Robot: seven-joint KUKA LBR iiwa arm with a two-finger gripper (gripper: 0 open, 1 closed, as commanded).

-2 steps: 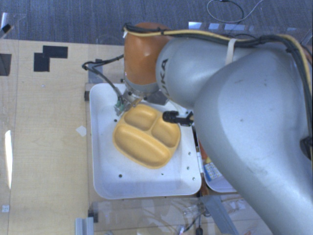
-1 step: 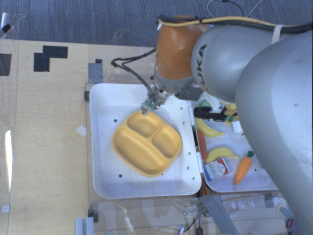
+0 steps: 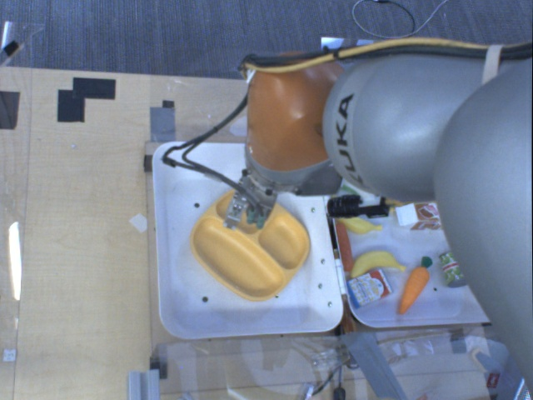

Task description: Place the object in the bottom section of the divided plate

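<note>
Gripper [image 3: 246, 214] hung over the upper part of the yellow divided plate [image 3: 241, 261] in the left bin [image 3: 179, 307], and whether it gripped anything could not be told. Its plate lay tilted, the long bottom section toward the bin's near-left. In the right bin [image 3: 466, 311] lay a carrot [image 3: 414, 287], a banana [image 3: 376, 262] and a small carton [image 3: 369, 289], among other items, well apart from the plate.
</note>
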